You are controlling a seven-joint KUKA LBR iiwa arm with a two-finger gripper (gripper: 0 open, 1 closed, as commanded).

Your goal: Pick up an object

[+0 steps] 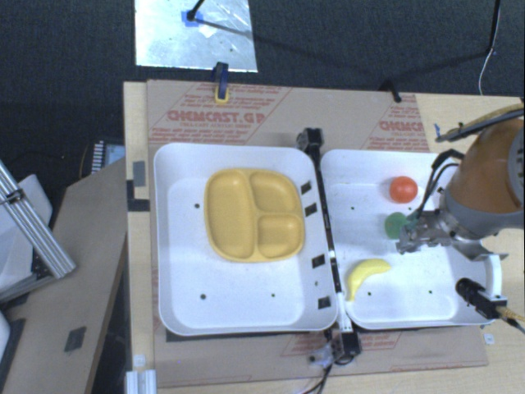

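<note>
In the right bin (369, 179) lie an orange ball (403, 189), a green object (395, 223) and a yellow banana (366, 274). My gripper (417, 238) reaches in from the right and hangs low in that bin, right beside the green object, partly covering its right side. The banana lies below and to the left of the gripper, apart from it. The orange ball sits above it near the bin's back. Nothing shows between the fingers.
The left bin (180, 302) holds a yellow divided plate (250, 214) in its middle. A black divider strip (321, 220) runs between the two bins. The grey and orange arm (488, 183) covers the right bin's right side.
</note>
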